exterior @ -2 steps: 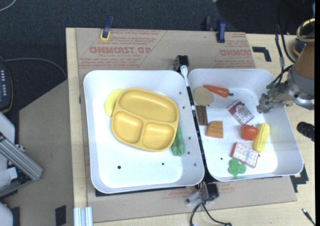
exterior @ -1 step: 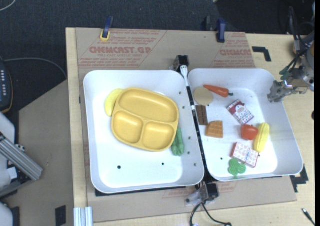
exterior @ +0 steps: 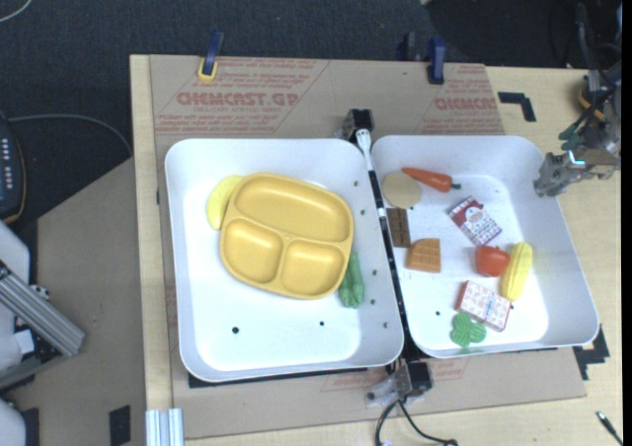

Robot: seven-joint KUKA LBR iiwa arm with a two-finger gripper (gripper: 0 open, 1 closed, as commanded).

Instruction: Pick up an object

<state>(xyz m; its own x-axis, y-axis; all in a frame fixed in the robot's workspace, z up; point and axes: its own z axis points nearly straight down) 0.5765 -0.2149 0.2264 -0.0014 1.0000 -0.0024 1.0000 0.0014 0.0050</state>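
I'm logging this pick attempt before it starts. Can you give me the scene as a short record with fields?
left bin: yellow divided tray, yellow piece behind its left edge, green leaf at its right edge
right bin: carrot, tan disc, brown bar, toast slice, two small cartons, tomato, corn cob, green piece
gripper: at the right bin's far right rim, nothing seen held

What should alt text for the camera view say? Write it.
The claw hovers at the right bin's far right rim, above toy foods including a carrot and corn cob. The left bin holds a yellow divided tray.
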